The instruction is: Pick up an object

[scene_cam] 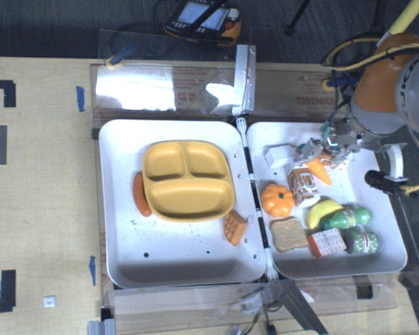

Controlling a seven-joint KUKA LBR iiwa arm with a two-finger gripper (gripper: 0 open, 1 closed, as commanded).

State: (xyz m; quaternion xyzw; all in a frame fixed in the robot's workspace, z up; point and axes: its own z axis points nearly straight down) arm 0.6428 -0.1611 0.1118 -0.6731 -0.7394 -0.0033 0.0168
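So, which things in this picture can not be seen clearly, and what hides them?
- Gripper, camera view: small, blurred against clutter; open or shut cannot be told.
- Hot dog: its right side is hidden under the yellow tray.
- Carton: its print is too small to read.
- Arm: cut off by the right edge.

Yellow tray [188, 180], orange pumpkin [277, 199]

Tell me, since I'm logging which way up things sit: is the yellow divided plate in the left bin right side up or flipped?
Right side up. The yellow divided plate lies flat in the left bin, its three empty compartments facing up.
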